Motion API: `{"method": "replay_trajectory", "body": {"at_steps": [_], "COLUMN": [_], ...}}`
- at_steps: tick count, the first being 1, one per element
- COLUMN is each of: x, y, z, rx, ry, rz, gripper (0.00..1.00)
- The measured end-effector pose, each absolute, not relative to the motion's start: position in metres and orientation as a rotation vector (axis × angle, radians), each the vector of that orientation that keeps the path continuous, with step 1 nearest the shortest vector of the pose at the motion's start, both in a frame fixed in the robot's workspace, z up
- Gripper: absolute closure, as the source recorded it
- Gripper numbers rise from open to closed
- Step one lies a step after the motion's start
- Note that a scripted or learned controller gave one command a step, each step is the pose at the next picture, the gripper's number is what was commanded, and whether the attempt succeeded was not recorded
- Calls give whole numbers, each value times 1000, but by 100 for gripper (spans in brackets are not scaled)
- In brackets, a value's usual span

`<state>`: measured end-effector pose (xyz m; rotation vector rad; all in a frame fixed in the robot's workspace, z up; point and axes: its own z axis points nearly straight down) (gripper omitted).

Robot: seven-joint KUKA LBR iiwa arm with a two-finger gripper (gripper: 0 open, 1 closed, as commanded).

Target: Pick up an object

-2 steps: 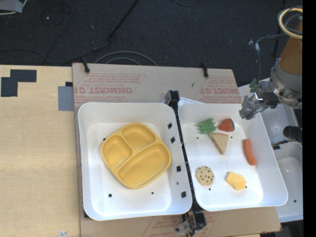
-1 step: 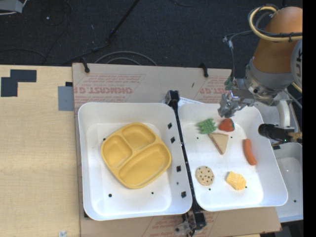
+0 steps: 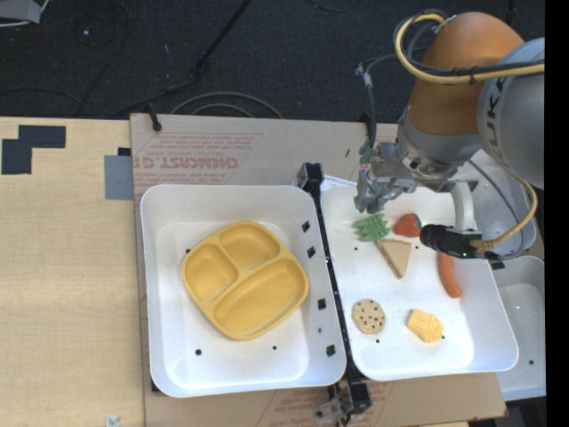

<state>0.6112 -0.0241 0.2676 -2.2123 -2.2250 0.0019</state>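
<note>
**Gripper low over the green piece at the right bin's far edge**

Nearest the camera, along the near edge of the right bin [image 3: 498,350], lie 2 small things: a round cookie [image 3: 368,315] dotted with dark chips, toward the bin's near-left corner, and a yellow corn-like piece [image 3: 426,326] just to its right, apart from it. Beside them, in the left bin [image 3: 164,363], a yellow plate [image 3: 245,278] with 3 compartments sits tilted near the middle, touching none of the walls.

Farther back in the right bin, a tan wedge [image 3: 396,256] rests near the centre. An orange carrot-like stick [image 3: 450,275] lies close to the right wall, running front to back. Beyond the wedge, a green leafy piece [image 3: 372,228] sits close to the far-left corner, and a red-orange rounded piece [image 3: 407,225] lies just to its right.

Directly over the green piece hangs the gripper [image 3: 370,205], its fingers pointing down at that piece's far edge. How wide the fingers stand cannot be told, and nothing is seen between them. A black cylinder [image 3: 449,240] juts out over the bin's right side, above the top of the carrot-like stick.

Both bins rest on brown cardboard [image 3: 213,154] on the pale wooden surface [image 3: 62,283]. At the far right rises the grey arm [image 3: 520,114] with its orange band [image 3: 467,56].
</note>
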Motion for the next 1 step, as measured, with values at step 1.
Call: {"method": "replay_trajectory", "body": {"at_steps": [1], "x": [613], "y": [27], "z": [269], "rx": [-2214], "ry": [-2225], "rz": [1], "gripper": [100]}}
